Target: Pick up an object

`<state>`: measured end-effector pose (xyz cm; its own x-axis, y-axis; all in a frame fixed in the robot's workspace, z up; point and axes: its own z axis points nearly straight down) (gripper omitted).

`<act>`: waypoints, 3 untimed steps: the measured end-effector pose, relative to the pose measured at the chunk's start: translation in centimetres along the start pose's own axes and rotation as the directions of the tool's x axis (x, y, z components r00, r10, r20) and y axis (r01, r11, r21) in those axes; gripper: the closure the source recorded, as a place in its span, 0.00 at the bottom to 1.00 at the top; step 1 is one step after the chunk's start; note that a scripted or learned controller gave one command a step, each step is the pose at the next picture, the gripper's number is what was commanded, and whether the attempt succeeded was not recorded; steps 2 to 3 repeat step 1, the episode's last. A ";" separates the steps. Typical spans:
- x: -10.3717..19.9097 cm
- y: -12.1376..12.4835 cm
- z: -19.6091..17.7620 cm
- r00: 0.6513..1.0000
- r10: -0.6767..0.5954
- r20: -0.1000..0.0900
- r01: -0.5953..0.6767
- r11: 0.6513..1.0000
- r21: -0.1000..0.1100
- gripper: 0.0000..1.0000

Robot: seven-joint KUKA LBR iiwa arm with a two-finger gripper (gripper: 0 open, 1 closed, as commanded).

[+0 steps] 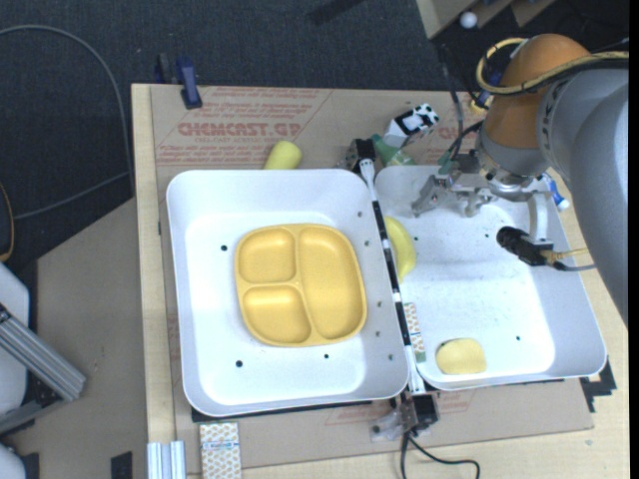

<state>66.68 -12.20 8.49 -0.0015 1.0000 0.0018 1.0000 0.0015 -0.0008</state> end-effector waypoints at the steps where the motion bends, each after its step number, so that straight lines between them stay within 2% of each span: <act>1: -7.7 -9.4 0.0 1.000 0.003 0.003 -0.003 1.000 0.001 0.00; 3: -7.7 -9.4 0.0 1.000 0.003 0.003 -0.003 1.000 0.001 0.00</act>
